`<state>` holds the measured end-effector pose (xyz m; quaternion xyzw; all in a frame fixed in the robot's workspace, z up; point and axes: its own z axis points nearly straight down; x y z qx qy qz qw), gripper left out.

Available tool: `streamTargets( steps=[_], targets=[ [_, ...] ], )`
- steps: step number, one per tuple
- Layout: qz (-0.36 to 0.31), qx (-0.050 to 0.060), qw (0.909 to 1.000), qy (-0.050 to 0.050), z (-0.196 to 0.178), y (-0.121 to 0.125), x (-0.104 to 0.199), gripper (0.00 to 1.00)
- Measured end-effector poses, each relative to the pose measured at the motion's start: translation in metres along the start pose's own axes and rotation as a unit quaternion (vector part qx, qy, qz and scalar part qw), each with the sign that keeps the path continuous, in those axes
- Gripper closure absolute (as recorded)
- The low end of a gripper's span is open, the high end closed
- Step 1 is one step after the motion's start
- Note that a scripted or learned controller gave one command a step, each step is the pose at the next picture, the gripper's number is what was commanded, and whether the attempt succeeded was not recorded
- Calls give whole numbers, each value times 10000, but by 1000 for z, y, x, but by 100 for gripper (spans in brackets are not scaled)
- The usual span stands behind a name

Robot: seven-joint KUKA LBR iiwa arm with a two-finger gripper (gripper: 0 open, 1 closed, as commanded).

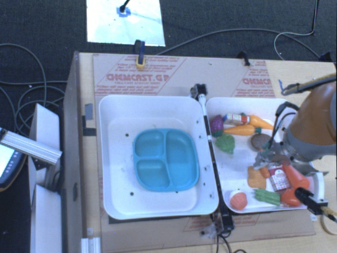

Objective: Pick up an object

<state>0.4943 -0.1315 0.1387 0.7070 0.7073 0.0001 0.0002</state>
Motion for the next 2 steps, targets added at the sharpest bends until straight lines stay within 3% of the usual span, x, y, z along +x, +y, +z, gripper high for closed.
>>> streamTargets(
  steps=[1, 2],
  targets=[
    [-14, -12, 10000, -1, -131, -7, 56, 100],
    [-14, 3, 10000, 1, -93, 2, 116, 100]
  ],
)
